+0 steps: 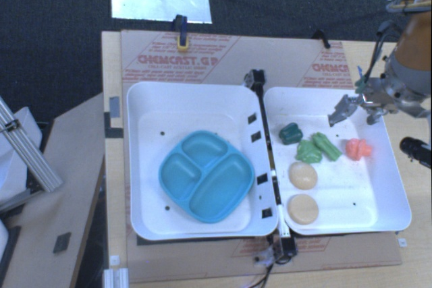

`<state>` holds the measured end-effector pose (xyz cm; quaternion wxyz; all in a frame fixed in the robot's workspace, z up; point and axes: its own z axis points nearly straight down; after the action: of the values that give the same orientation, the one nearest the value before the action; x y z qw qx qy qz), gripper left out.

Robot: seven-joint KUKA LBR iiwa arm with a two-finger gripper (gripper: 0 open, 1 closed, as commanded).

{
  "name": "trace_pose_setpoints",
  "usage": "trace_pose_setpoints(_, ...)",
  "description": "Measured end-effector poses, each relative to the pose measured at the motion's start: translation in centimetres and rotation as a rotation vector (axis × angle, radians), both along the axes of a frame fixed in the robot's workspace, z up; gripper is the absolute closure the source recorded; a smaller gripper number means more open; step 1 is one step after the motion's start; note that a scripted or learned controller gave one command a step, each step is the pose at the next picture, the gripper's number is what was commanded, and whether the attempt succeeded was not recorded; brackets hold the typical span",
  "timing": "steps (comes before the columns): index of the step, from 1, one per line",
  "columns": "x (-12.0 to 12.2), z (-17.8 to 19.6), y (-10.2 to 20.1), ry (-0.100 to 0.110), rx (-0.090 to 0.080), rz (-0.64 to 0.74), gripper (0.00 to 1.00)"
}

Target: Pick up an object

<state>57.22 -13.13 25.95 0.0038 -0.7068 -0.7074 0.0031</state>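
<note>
Objects for picking sit in my right bin [388, 165]: two cream rounds [303, 208] nearest, then green pieces [317, 147] and a pink lump [358, 148], with the gripper [356, 111] above, fingers spread, holding nothing.

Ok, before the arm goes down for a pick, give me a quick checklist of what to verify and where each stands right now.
1. Gripper above the right bin, over its back edge: ok.
2. Nothing between its fingers: ok.
3. Gripper directly over a target: not ok; the dark green piece, green pieces and pink piece lie nearer the camera.
4. Pink piece apart from neighbours: ok.
5. Two tan round pieces apart from each other: ok.
</note>
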Motion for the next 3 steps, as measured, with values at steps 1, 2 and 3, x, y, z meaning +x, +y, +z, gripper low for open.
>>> trace_pose_setpoints(1, 0.2, 0.6, 0.0, -0.011, -0.001, 0.002, 0.00)
trace_pose_setpoints(2, 0.9, -5.3, -0.2, -0.009, -0.001, 0.001, 0.00)
trace_pose_setpoints(3, 1.1, -9.5, -0.4, -0.008, -0.001, 0.000, 0.00)
